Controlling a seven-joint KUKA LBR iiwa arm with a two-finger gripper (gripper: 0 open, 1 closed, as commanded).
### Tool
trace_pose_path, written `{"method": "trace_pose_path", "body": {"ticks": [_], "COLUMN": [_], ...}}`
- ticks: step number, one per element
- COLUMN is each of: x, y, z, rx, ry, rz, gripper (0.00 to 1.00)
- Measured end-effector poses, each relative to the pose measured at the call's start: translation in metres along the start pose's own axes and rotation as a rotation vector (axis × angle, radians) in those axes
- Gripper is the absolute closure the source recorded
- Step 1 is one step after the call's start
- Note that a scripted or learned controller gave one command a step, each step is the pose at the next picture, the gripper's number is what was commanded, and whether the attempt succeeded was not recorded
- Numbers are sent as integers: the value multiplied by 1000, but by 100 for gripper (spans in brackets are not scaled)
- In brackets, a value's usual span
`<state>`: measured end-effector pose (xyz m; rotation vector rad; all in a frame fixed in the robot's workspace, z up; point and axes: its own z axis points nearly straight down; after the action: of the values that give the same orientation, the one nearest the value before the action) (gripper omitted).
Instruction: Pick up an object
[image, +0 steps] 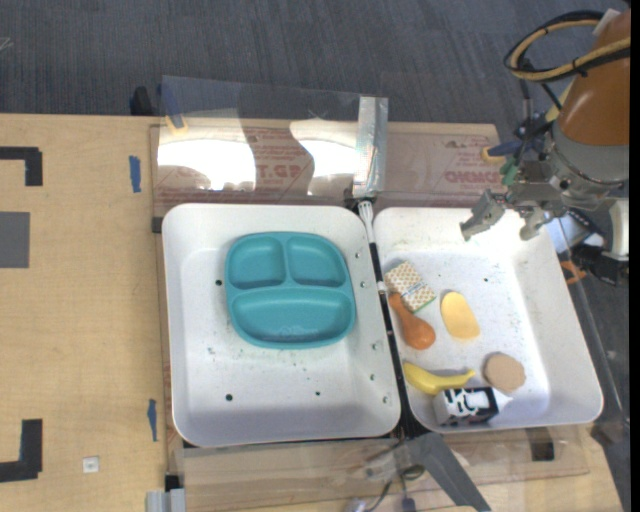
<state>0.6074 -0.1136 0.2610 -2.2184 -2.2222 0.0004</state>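
My gripper (503, 222) hangs open over the far edge of the right bin (520, 270), its two fingers spread apart with nothing between them. Below it in that bin lie a checkered tan block (411, 285), an orange carrot (413, 323), a yellow oval piece (460, 315), a yellow banana (436, 378), a brown round piece (505, 372) and a black-and-white item (468, 403). All of these lie nearer the front of the bin than the gripper.
The left bin (200, 380) holds a teal divided plate (290, 288). A clear plastic panel (270, 150) stands behind the bins. The grey arm with its orange band (598, 110) reaches in from the upper right, with cables looping above it.
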Motion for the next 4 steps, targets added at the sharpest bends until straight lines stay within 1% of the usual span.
{"method": "trace_pose_path", "body": {"ticks": [1, 2, 3, 4], "x": [19, 14, 12, 12], "y": [-49, -32, -29, -30], "z": [159, 172, 159, 160], "rx": [5, -9, -20, -18], "ry": [1, -3, -8, -7], "rz": [-87, -166, -164, -164], "gripper": [0, 0, 100, 0]}}
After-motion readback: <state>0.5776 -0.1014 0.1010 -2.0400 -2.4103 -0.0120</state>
